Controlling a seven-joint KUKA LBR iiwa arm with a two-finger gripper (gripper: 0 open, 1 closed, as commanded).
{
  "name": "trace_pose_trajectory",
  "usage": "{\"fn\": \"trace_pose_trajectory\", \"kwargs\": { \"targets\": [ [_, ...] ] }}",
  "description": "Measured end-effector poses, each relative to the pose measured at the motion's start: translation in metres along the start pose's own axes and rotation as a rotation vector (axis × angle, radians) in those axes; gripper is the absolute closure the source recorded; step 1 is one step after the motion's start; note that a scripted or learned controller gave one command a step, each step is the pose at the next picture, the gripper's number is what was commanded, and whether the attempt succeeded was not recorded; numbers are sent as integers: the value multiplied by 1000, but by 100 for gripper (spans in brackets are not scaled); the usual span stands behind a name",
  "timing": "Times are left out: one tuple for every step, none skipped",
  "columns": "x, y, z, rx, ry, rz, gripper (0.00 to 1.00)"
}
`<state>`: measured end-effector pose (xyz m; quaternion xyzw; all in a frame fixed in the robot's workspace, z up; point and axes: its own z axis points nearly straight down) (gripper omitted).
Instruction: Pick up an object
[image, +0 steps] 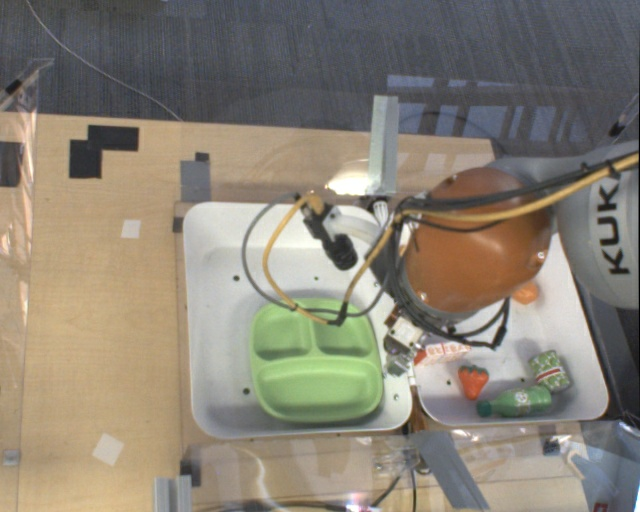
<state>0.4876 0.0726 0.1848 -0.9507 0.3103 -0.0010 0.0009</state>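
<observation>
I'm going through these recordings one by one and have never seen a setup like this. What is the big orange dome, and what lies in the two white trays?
The picture comes from one fixed camera above the bench, looking down at a slant. The orange dome is part of a robot arm that reaches in from the right; cables loop off it. Its gripper is hidden beneath the dome, so I cannot tell whether it holds anything.

Two shallow white bins sit side by side. The left bin contains a green divided tray. The right bin holds small items: a green bottle, a strawberry-like red toy, a small green and white can, and something orange peeking out beside the dome.
</observation>
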Motion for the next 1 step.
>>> {"fn": "trace_pose_trajectory", "kwargs": {
  "targets": [
    [0,-23,-45,2,0,-430,100]
  ]
}}
